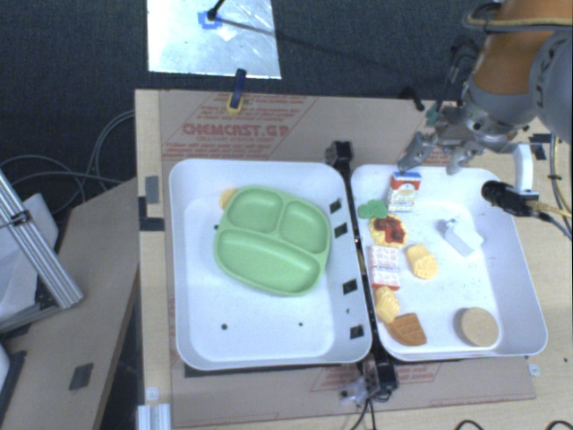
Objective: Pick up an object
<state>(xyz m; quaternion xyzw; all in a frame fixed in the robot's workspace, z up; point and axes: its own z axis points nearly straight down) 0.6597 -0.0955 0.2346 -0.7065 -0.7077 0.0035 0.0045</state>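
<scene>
Overhead, gripper (439,155) above right bin's (524,267) far rim, fingers seemingly apart, gripping nothing, carton (405,190) just below, green tray (272,239) in left bin (192,267).

Two bins (269,348) of smooth white plastic, faintly glossy. Green tray (273,240) of matt plastic, moulded smooth. Bench (242,128) covered in brown printed cardboard, dull and flat. Sheet (213,25) of shiny, crinkled foil-like metal behind. Dark carpet-like floor (63,52), rough. Arm (524,34) with glossy orange shell, grey metal below.
</scene>
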